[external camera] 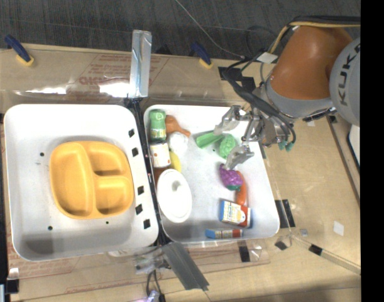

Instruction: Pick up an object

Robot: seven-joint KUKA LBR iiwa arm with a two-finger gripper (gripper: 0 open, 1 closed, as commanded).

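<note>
A grey KUKA arm point(308, 61) with an orange band reaches from the right over a light wooden bench point(317, 212) bearing two shallow white bins, their far edge covered by clear plastic sheeting held with blue clamps point(19, 50). Beyond the bench lies dark ribbed flooring crossed by a thin white cable point(198, 24). The gripper point(233, 138) hangs open over the right bin point(198, 231), its two metal fingers spread on either side of a green toy point(227, 146) without gripping it. Just below that toy sits a purple object point(230, 177); lower still, an orange-and-blue carton point(234, 213). Left of the green toy lie a green bottle point(157, 124), a brown bottle point(160, 154) and a white round lid point(175, 194). Far left of it, the left bin point(28, 231) holds a yellow divided tray point(91, 178).
</note>
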